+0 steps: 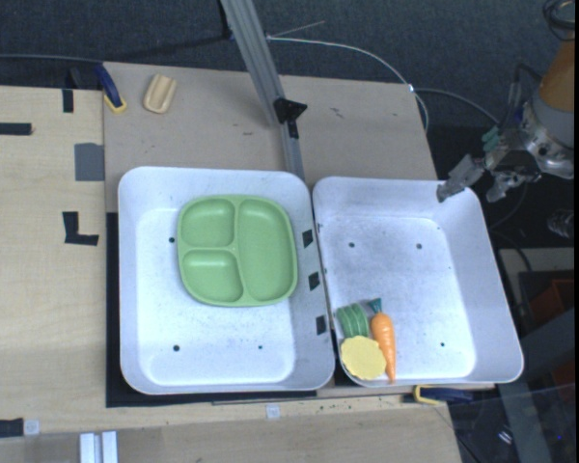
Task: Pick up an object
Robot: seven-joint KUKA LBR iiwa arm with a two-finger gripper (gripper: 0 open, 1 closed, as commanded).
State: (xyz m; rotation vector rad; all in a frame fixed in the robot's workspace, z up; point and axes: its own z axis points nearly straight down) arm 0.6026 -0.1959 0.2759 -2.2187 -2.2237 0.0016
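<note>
On the bench [222, 133], the left bin [140, 287] holds a green divided plate [238, 250] lying flat toward its upper half. In the right bin [463, 287], a green toy [355, 317], a yellow disc [363, 357] and an orange carrot [384, 340] cluster at the near left corner, touching one another. The hand [481, 175] hovers above that bin's far right corner, its fingers spread, nothing between them.
</note>
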